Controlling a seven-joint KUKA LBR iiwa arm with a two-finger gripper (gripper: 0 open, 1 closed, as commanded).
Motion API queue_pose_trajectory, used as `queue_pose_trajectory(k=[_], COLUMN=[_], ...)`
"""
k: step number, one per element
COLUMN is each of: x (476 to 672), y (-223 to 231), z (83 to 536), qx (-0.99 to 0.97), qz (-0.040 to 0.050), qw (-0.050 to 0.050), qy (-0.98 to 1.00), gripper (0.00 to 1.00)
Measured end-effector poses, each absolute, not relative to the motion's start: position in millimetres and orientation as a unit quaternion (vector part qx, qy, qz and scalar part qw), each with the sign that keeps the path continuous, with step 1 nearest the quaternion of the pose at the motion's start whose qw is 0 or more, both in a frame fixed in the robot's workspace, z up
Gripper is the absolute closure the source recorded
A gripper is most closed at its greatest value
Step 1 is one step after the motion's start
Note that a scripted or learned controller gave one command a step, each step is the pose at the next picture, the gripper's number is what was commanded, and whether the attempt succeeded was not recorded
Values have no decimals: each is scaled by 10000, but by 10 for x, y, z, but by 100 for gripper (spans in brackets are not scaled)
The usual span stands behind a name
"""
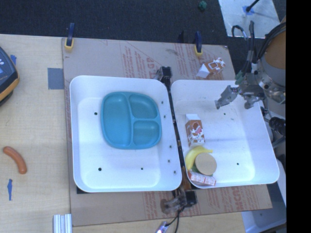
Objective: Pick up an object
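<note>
The right bin (pixel 252 144) holds a small red and white carton (pixel 195 130) near its left wall. At its front left corner lie a yellow banana (pixel 194 155), a round tan lid (pixel 205 164) and a flat pink packet (pixel 201 179). My gripper (pixel 236 98) hangs over the back right part of this bin, open, with nothing between its fingers. It stands well to the right of the carton and behind it. A blue divided plate (pixel 131 120) lies in the left bin (pixel 87 174).
Outside the bins, a toy sausage (pixel 15 159) lies on the bench at the left. A small snack packet (pixel 212 68) sits behind the right bin. A dark device (pixel 6 74) pokes in at the left edge. Clamps (pixel 70 37) hold the cardboard.
</note>
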State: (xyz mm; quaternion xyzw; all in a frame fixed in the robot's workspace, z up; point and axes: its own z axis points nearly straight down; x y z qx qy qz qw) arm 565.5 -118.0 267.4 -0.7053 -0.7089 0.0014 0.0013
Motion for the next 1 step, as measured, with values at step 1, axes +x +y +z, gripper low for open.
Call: queue_pose_trajectory(k=[1], x=[6093], y=[-792], z=[1913], qx=[-7052], qz=[22], qw=[13], qy=[-7090], gripper=[0])
